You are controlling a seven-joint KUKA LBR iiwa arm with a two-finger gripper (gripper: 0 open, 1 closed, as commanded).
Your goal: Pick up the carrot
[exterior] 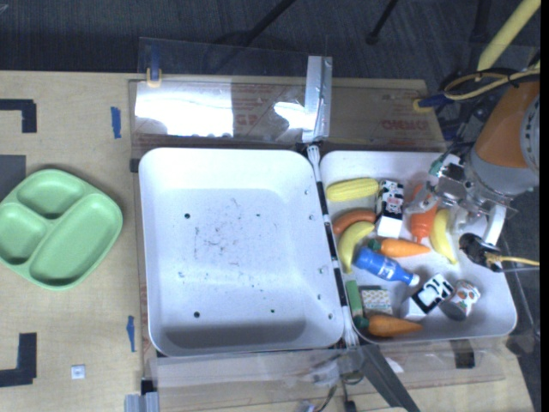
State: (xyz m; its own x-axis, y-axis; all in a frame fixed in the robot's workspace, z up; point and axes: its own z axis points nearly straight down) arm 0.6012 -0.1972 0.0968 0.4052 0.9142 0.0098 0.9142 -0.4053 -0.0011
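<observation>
Right, gripper (446, 197) sits over the right bin (502, 316), grip unreadable from my feed.
Carrot (403, 248) lies beside the blue bottle (383, 267).

A pale wooden bench (77, 110) fills most of the view, with black tape marks (26, 114) near its left edge and small blue tape strips (116, 121) by the bins. A green divided plate (58, 227) lies at the bench's left edge. Behind the bench, dark grey carpet (171, 7) covers the floor, crossed by black stand legs (283, 7). A clear plastic sheet (223, 101) at the bench's far edge catches bright glare.
</observation>
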